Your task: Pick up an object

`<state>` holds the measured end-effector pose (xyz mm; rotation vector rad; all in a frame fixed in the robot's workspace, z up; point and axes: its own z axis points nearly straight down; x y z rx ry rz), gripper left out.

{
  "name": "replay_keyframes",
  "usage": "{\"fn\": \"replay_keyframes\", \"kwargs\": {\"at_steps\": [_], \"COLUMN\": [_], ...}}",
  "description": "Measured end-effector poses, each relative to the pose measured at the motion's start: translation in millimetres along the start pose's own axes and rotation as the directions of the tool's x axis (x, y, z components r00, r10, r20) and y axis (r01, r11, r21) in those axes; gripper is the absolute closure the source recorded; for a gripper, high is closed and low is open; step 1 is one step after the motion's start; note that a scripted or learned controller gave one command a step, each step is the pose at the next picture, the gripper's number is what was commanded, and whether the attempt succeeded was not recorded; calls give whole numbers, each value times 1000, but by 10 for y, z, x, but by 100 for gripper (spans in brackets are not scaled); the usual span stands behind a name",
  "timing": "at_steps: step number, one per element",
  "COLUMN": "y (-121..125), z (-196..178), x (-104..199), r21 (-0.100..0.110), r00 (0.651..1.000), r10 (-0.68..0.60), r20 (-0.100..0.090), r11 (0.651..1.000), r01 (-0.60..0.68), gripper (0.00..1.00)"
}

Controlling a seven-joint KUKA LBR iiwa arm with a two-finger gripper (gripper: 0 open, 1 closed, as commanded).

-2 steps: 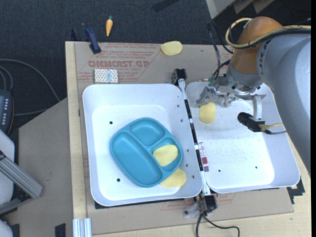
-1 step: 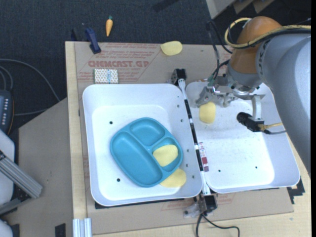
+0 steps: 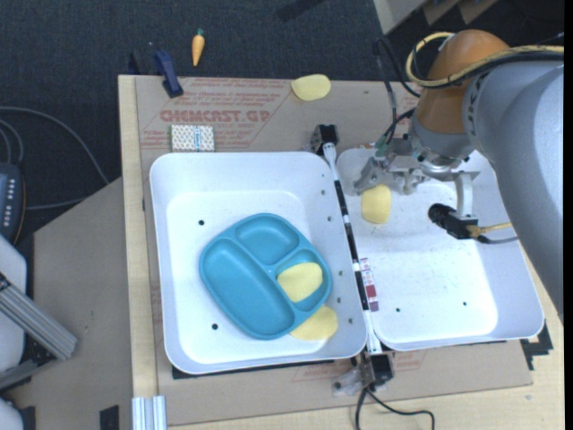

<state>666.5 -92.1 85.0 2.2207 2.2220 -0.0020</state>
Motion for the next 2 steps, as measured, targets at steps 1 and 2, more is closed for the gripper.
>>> {"fn": "replay_keyframes", "kwargs": {"at_steps": [1, 2], "y": [0, 0], "z": [0, 0], "x": [3, 3], "r21": [0, 0], "r00": [1000, 1000], "r10": [0, -1], "r20": [0, 0], "r11": [1000, 1000], "r01": [0, 1], "gripper": [0, 0]}}
